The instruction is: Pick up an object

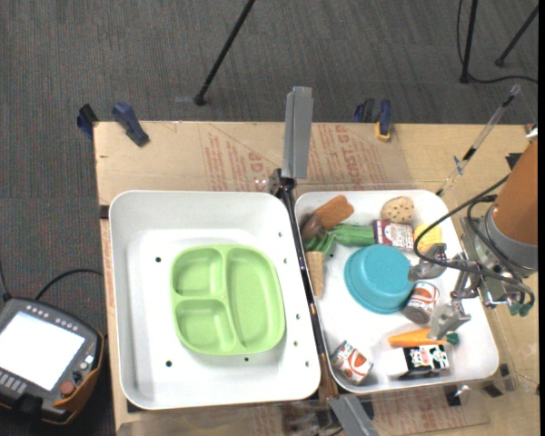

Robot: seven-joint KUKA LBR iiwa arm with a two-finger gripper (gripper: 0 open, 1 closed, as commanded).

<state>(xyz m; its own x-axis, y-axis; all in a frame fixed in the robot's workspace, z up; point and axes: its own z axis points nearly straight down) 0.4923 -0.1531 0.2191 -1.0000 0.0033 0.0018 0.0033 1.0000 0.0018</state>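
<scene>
**Arm low over a crowded right bin**

At the lower left of the frame a handheld control tablet (34, 357) lies on the floor beside the surface (191, 157), which is covered in brown cardboard. The left bin (127, 225) sits left of centre and carries a single light-green divided plate (227, 299), with bare white floor all round it and wide room to its rims.

Just right of the shared rim, the right bin (368, 198) is packed. Along its upper part lie a brown sausage-shaped piece (331, 212), a green vegetable-like piece (345, 236), a small red-and-white carton (395, 233) and a speckled tan cookie (398, 209). A blue bowl (379, 278) is tilted in the middle, a waffle cone (316, 272) close by its left. Near the lower rim stand an orange-and-white can (351, 361) and a black-and-white carton (425, 359), with an orange carrot (409, 338) just above the carton. A second can (421, 301) lies touching the bowl's right side. Free floor here is scarce, mostly a patch between the bowl and the lower can.

The gripper (447, 321) hangs at the right of the bin, just beside the second can and over the carrot; I cannot tell whether it is parted or closed. The orange-banded arm (527, 198) enters from the right edge.
</scene>
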